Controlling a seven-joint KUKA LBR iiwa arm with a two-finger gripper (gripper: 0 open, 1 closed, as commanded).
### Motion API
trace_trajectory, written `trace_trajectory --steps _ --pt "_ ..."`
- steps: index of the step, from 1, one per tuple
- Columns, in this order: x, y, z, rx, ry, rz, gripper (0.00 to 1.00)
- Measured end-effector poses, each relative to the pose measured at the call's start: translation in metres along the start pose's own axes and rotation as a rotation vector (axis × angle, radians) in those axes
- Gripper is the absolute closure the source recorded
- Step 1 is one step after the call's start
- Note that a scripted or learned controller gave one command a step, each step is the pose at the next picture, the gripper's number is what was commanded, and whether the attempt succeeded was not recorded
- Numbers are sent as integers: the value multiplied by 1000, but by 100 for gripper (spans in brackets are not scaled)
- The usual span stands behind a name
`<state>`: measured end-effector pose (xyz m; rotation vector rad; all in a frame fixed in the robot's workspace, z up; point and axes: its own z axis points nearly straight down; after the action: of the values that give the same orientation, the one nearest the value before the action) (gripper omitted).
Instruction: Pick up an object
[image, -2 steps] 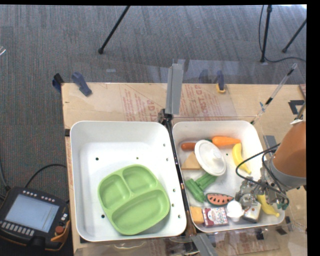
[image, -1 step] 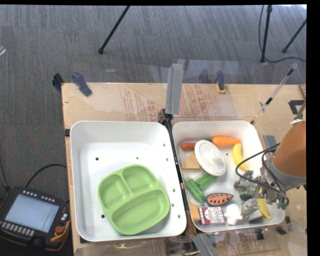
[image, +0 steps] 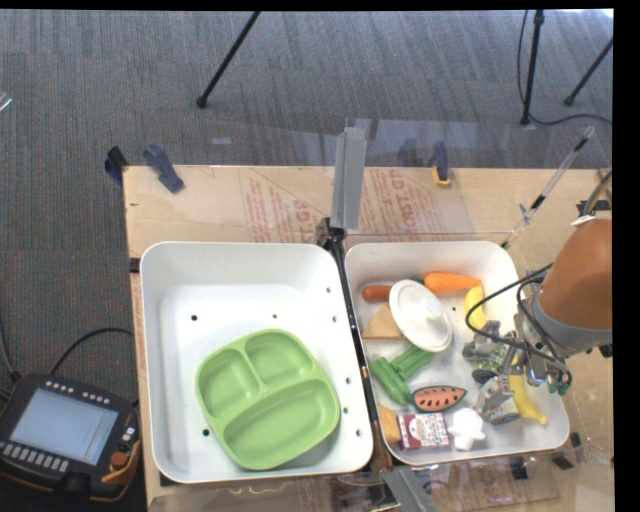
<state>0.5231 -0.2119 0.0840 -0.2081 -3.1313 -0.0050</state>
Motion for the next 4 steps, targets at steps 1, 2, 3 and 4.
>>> trace_trajectory --steps 1,2,3,4 --pt "-72 11 -1 0 -2 -49 0" --pt "0 1 1 -2 3 -38 0" --pt "42 -4 1 -1 3 -142 0" --pt "1 -1 0 0 0 -224 0"
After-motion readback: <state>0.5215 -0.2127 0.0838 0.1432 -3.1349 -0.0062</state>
